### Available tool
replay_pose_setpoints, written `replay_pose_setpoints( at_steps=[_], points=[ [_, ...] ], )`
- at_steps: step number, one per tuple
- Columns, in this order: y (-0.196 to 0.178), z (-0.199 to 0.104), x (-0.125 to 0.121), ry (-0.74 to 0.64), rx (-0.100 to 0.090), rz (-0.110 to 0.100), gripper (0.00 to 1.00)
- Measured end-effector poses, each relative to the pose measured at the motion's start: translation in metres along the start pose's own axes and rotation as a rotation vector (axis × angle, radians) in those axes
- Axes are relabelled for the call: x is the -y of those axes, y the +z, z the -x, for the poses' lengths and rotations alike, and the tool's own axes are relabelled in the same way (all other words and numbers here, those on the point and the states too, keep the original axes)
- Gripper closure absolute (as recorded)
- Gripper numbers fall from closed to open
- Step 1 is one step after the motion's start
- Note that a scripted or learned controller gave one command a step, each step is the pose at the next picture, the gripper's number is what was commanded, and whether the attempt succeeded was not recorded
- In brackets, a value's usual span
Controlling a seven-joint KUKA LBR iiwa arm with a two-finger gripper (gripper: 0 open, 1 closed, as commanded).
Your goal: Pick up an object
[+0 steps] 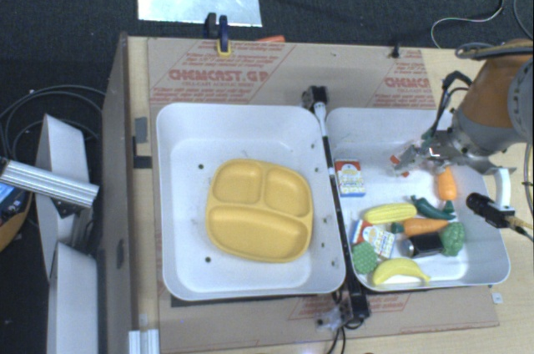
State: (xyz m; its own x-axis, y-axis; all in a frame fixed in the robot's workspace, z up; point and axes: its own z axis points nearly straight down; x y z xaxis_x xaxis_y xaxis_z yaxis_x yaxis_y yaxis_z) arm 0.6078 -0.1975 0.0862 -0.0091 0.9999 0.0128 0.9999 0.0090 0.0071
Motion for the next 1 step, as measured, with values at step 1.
replay_pose_setpoints(
  at_steps=[1],
  points=[
    [0.0002, 0.0001, 0.0194, 0.0, 0.0, -0.001, 0.0]
  ],
)
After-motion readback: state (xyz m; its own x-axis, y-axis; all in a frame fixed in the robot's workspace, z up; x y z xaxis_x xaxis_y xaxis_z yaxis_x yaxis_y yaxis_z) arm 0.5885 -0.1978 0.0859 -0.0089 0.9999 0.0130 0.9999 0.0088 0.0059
